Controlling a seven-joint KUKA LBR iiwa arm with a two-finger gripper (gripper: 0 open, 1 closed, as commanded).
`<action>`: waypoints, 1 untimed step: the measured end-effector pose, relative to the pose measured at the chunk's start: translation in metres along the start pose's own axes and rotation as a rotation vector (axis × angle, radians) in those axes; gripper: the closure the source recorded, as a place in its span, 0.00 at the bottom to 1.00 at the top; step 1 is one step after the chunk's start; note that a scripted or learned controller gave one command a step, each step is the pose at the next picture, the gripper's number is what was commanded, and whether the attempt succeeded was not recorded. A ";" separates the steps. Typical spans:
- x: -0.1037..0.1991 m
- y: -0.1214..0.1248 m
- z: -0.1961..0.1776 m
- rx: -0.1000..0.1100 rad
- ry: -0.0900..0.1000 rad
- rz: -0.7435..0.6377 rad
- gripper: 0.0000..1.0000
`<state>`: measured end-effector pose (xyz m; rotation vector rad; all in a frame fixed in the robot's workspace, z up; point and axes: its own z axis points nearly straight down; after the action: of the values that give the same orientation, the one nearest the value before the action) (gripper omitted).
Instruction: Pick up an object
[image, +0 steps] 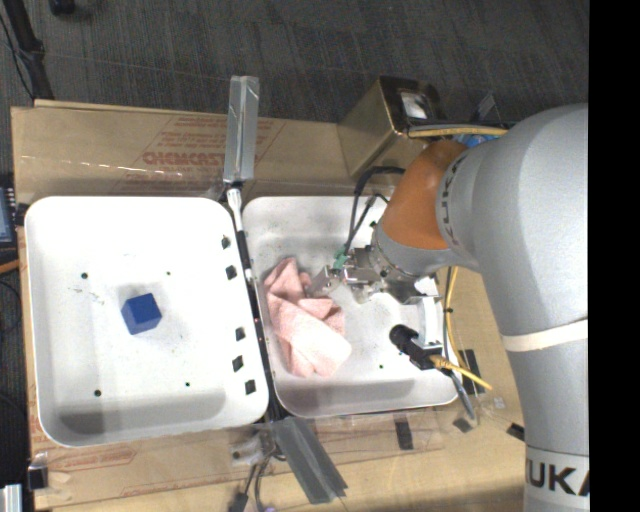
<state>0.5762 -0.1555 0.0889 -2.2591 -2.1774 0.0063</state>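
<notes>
Crumpled pink cloth (303, 322) in the left half of the right-hand shallow white bin (330, 400), long axis running near to far, just left of the gripper (340, 272) over its upper edge; opening of the fingers impossible to tell.

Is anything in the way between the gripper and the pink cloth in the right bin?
Nothing visible. The gripper sits low in the right bin, at the upper right edge of the pink cloth. The blue cube lies apart in the left bin.
</notes>
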 end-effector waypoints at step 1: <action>-0.026 -0.066 -0.001 0.000 0.002 -0.051 0.00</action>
<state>0.5092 -0.1789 0.0898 -2.2015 -2.2338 0.0035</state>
